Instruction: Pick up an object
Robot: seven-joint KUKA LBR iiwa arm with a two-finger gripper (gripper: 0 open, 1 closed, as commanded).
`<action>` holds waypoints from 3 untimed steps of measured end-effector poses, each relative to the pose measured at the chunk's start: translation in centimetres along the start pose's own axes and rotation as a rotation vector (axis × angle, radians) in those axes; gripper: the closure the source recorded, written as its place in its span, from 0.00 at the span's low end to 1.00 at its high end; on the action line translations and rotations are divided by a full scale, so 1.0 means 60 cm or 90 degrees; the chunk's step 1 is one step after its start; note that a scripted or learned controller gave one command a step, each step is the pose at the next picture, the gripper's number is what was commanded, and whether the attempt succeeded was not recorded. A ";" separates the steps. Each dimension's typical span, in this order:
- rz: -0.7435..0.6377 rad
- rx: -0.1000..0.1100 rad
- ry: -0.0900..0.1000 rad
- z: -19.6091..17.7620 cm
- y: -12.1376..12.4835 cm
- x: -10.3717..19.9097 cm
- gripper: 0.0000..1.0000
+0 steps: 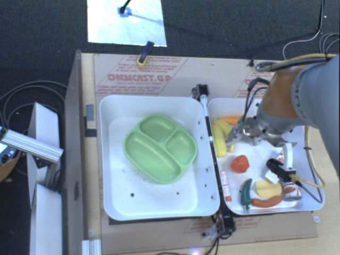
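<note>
Tool (234, 136) low over yellow corn (219, 137), right bin (308, 206)

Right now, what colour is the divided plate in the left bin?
Light green. The divided plate shows best in the camera view, lying in the white left bin.

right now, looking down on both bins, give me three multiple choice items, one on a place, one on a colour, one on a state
1. Where does the green divided plate lie?
A. left bin
B. right bin
C. on the cardboard

2. What colour is the round item below the hand?
A. blue
B. red
C. white

3. How does the plate lie?
A. upside down
B. on edge
C. flat, compartments up

Answers: 1 A, it lies within the left bin's walls. 2 B, it shows red against the right bin's white floor. 3 C, all three compartments face the camera.
</note>
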State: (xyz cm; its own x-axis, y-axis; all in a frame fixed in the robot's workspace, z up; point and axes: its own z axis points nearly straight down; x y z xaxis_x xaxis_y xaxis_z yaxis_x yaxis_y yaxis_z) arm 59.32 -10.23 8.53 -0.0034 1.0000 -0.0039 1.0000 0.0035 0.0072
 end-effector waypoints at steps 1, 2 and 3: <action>0.007 -0.003 -0.006 -0.004 -0.095 0.011 0.00; 0.003 0.000 0.000 -0.019 -0.091 0.019 1.00; -0.006 -0.003 0.005 -0.175 -0.065 0.147 1.00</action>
